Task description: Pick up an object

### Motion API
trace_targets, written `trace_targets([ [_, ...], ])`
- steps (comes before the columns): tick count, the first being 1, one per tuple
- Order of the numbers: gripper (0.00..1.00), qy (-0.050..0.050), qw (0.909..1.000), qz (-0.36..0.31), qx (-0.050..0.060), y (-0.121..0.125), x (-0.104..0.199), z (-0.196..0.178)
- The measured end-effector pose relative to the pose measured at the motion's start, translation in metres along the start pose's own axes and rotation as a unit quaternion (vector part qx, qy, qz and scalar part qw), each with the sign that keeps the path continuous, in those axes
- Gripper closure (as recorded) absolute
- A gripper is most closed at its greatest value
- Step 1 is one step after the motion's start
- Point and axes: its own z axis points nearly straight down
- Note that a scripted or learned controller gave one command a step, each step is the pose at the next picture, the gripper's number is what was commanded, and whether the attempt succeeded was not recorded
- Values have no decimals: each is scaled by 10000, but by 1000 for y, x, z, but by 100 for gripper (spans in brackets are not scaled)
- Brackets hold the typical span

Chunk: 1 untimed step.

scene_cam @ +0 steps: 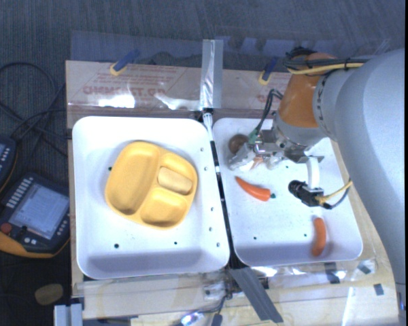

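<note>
Camera view from above shows the carrot (253,189) lying loose near the middle of the right bin (340,246), just below my claw (253,151), which hangs low at the bin's upper left beside a small brown object (237,142); whether my claw is spread or pinched I cannot tell. My worry is that the carrot, slim and slanted, could roll or skid aside on the slick white floor, or that I jam against the nearby wall. Further out, a sausage (318,236) lies by the right wall, a yellow divided plate (149,183) fills the left bin (95,250), and the table (88,80) stands on dark carpet beside a pendant (28,214).
</note>
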Motion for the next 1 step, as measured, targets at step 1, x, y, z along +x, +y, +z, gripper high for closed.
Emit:
trace_targets([
  [1,0,0,10000,11,-2,-73,-2,-1],
])
